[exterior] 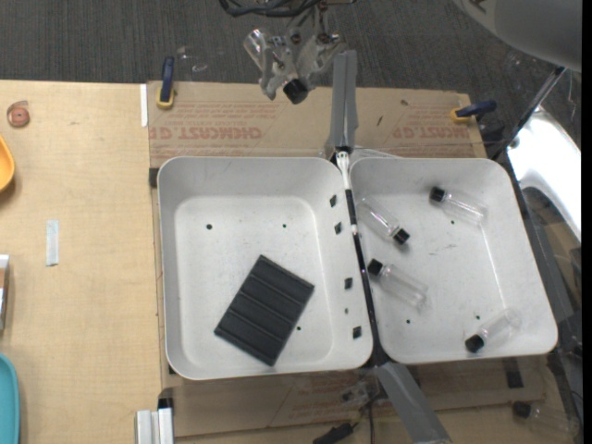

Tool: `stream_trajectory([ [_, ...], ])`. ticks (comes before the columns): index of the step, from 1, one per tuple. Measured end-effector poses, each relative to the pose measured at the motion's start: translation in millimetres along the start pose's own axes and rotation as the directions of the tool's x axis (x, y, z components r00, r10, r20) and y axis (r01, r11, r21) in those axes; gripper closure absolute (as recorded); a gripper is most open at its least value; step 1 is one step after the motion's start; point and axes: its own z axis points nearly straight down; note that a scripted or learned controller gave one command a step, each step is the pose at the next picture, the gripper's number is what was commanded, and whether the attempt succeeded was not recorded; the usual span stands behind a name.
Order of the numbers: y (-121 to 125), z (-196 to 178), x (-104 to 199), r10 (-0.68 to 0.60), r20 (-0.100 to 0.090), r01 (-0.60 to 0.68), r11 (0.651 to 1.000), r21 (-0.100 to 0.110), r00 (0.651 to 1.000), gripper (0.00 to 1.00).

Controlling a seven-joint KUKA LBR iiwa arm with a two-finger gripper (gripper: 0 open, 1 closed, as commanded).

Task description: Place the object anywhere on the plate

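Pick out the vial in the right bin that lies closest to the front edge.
The vial in the right bin's front right corner, black cap pointing front-left. The other three lie farther back, two near the divider and one at the rear.

Two bins side by side on bench, touching at centre. Left bin (185, 178): plate (265, 309) lying flat, tilted, toward near side. Right bin (499, 178): four vials, apart; one (455, 203) far right, one (387, 225) near divider, one (395, 281) nearer front by divider, one (490, 331) near front right corner. Gripper (287, 58) beyond bins, behind left bin's far right corner
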Motion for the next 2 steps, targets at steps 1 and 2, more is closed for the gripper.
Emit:
stream_trajectory([
  [1,-1.6,-8.2,1.5,0.008,0.005,-0.008,1.000,0.001,1.000,1.00],
  [2,1.1,18.0,-16.1,-0.365,-0.007,0.365,0.931,-0.010,0.931,1.00],
])
